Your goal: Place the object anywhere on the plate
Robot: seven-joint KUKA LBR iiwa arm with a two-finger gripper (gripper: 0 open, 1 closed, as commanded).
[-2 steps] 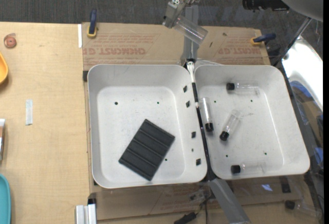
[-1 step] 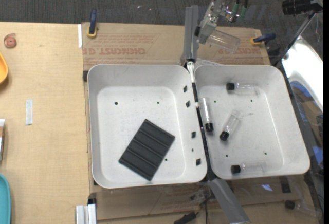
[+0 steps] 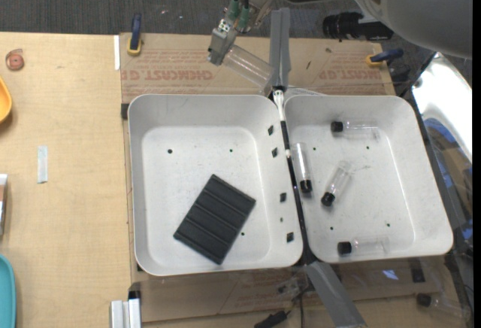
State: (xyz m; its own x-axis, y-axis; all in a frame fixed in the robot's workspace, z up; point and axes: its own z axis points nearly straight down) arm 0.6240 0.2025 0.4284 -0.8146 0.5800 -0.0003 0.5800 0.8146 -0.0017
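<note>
Fingers (image 3: 278, 48) of the gripper (image 3: 275, 83) hang above the back rim where the two bins meet; whether they are spread or closed cannot be told, and nothing is seen between them. Four clear plastic vials with black caps lie in the right white bin (image 3: 421, 168): one at the back (image 3: 355, 126), one along the left wall (image 3: 301, 165), one near the middle (image 3: 336, 185), one at the front (image 3: 362, 246). Well apart from them, the black ridged rectangular plate (image 3: 216, 218) lies askew in the left white bin (image 3: 140, 131).
</note>
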